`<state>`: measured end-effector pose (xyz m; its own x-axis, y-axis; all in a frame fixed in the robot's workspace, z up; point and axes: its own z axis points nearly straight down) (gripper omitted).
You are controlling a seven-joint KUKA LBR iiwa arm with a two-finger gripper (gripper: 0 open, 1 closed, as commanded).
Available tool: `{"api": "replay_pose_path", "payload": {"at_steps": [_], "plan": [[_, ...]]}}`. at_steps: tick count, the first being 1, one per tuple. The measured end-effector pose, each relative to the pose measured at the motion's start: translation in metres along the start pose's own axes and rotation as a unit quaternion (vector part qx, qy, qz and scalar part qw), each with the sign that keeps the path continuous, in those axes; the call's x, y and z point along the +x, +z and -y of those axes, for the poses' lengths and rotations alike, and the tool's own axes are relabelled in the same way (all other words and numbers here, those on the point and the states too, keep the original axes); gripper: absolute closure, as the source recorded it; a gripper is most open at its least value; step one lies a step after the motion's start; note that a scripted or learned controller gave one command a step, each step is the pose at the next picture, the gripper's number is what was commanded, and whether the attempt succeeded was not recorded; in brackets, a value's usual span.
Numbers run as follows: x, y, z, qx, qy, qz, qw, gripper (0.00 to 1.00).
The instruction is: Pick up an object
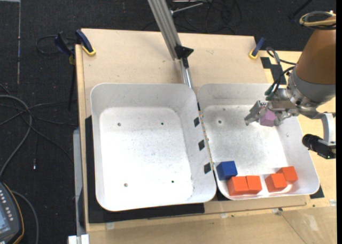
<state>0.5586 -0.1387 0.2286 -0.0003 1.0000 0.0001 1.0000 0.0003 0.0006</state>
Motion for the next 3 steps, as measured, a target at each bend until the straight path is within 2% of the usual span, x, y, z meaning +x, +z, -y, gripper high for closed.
{"api": "replay_pose_path", "payload": {"at_steps": [1, 2, 3], "plan": [[0.015, 0.133, 0.068, -0.003, 0.002, 0.001, 1.0000, 0.00], [0.115, 0.029, 0.067, -0.004, -0.005, -0.002, 1.0000, 0.00], [0.060, 0.033, 0.069, 0.000, 0.003, 0.001, 1.0000, 0.00]]}}
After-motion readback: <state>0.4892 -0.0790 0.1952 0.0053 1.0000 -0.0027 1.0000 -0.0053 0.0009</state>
